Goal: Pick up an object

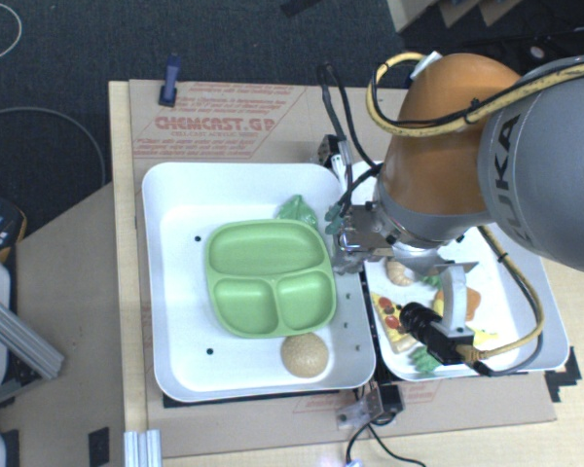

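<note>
Jaw state could not be told; the green divided tray (270, 278) looked light, rigid, slick, best gripped by its rim.

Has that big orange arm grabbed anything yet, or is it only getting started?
Nothing looks picked up yet. The arm hangs low over the right bin, above its small colourful items. The green tray and tan ball lie untouched in the left bin. Grabbing and lifting something is still ahead.

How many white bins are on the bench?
2: the left bin holds a green tray; the right bin sits beside it, mostly covered by the arm.
</note>
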`<action>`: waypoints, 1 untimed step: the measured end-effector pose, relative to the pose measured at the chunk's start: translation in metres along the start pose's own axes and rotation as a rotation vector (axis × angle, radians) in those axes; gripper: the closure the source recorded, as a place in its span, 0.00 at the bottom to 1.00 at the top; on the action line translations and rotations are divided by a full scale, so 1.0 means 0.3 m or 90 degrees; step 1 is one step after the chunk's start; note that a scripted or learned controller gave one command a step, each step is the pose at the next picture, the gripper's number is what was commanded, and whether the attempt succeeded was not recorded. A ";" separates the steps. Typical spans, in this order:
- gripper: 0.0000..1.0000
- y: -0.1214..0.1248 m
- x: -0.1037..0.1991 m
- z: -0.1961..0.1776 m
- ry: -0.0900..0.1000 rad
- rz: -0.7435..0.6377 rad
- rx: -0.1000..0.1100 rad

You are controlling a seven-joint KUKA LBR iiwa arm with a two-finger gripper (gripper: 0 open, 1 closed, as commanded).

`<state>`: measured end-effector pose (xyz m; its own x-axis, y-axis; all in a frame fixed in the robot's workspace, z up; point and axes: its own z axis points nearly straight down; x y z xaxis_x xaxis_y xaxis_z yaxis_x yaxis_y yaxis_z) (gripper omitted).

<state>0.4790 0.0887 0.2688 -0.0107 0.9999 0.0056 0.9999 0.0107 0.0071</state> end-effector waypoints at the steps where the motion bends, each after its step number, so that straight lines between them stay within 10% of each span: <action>1: 1.00 0.011 0.072 -0.840 0.000 0.004 -0.009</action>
<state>0.4802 0.1089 0.5208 -0.0041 1.0000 0.0062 0.9998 0.0039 0.0214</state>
